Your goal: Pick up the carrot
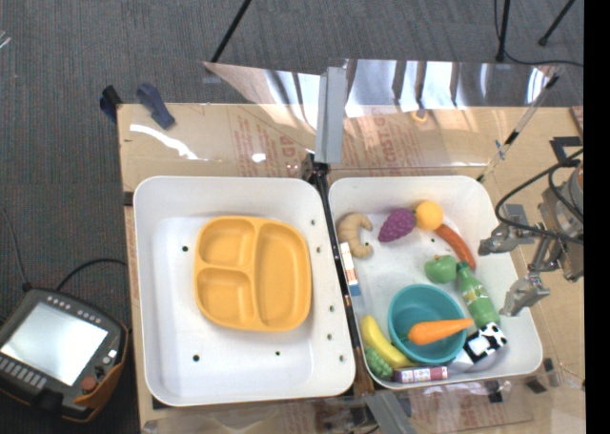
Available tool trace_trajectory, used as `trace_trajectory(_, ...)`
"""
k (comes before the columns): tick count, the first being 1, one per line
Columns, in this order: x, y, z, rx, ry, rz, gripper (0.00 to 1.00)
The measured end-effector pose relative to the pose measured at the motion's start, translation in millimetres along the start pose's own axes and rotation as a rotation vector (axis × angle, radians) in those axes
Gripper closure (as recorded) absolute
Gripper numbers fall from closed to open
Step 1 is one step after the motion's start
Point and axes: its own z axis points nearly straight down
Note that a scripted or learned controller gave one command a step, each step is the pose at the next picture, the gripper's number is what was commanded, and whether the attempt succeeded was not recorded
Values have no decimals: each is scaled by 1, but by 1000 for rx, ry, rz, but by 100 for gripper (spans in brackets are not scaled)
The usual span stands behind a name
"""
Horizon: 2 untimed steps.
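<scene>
The carrot (439,330) lies across the rim of a teal bowl (419,313) in the near part of the right bin (477,196). A banana (384,342) lies left of the bowl, a green bottle (477,297) to its right. Farther back sit grapes (396,224), a croissant (355,230) and an orange (429,214). The gripper (516,268) hangs over the bin's right edge, fingers spread and grasping nothing. A yellow plate (254,273) rests in the left bin (152,232).

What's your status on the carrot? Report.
Tool open, at right bin's right edge, holding nothing. Carrot lying in teal bowl. Green bottle beside bowl.
</scene>
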Motion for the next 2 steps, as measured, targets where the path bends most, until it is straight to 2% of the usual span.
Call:
trace_trajectory(1,-24,-4,175,-1,-7,-28,0)
trace_trajectory(2,-76,-20,139,2,-6,-136,0)
